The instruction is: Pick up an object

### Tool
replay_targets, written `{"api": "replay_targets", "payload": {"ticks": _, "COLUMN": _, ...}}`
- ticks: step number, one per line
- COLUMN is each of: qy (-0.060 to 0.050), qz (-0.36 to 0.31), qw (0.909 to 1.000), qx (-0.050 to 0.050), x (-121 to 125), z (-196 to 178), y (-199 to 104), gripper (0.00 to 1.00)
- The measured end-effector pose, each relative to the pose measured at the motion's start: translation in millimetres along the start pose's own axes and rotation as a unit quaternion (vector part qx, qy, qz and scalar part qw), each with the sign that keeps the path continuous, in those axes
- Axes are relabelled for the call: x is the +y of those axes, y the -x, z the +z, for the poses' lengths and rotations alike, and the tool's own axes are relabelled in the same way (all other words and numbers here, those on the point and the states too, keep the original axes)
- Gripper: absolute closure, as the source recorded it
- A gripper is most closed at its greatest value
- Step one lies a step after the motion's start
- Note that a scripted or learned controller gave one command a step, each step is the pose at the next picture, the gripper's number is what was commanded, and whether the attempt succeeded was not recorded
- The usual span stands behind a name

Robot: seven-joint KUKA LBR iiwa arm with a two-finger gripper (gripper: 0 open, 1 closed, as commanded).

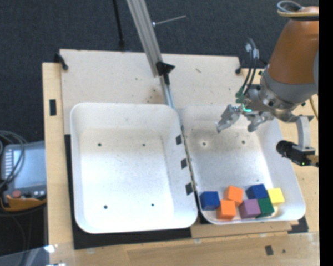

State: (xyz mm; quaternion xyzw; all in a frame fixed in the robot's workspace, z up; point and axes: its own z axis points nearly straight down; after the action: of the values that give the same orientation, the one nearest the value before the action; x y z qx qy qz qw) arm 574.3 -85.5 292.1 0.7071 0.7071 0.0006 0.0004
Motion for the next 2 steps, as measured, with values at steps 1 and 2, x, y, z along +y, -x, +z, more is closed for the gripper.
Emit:
{"api": "replay_targets", "payload": {"ticks": 1, "qy": -0.003, "qz": 0.001, "qw": 1.0000, "qx": -0.001, "x": -3.5, "z": 62.7, "y": 2.5, "gripper": 0.00}}
{"api": "replay_targets", "payload": {"ticks": 2, "qy": -0.003, "qz": 0.001, "qw": 1.0000, "qx": -0.001, "x": -9.4, "z": 106.8, "y": 6.6, "gripper": 0.00}}
